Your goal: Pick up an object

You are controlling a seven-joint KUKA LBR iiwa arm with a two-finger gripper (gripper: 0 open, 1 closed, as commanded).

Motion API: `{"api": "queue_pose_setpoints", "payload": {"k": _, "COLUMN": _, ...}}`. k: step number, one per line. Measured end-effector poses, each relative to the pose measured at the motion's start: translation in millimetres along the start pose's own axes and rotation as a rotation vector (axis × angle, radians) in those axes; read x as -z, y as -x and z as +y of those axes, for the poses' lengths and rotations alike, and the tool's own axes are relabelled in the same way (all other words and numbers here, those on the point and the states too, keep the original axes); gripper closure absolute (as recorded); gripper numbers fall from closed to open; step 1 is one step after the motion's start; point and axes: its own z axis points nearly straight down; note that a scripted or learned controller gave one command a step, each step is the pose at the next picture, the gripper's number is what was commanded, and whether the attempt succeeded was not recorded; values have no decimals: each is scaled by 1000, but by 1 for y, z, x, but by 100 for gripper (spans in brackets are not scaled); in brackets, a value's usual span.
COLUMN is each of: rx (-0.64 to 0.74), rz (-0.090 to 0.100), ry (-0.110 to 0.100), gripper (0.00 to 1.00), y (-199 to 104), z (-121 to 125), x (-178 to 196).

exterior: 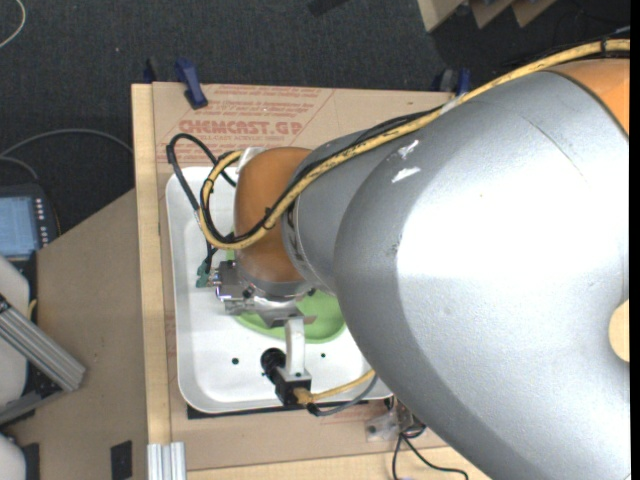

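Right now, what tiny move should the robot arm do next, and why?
Probably a small lift straight up. The orange-banded wrist sits low over the white bin, right above a light green object, covering most of it. I can't tell if anything is gripped; lifting would show.

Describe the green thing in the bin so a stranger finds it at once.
Find the big grey arm over the white bin. Under its wrist lies a green thing, partly hidden. Its lime colour stands out from the white floor.
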Motion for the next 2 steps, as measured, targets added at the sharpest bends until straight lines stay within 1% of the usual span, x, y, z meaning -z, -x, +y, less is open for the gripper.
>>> {"api": "queue_pose_setpoints", "payload": {"k": 1, "rx": -8, "rz": -4, "ry": 3, "gripper": 100, "y": 47, "z": 53, "x": 66}}
{"api": "queue_pose_setpoints", "payload": {"k": 2, "rx": 1, "rz": 4, "ry": 12, "gripper": 100, "y": 41, "z": 30, "x": 324}}
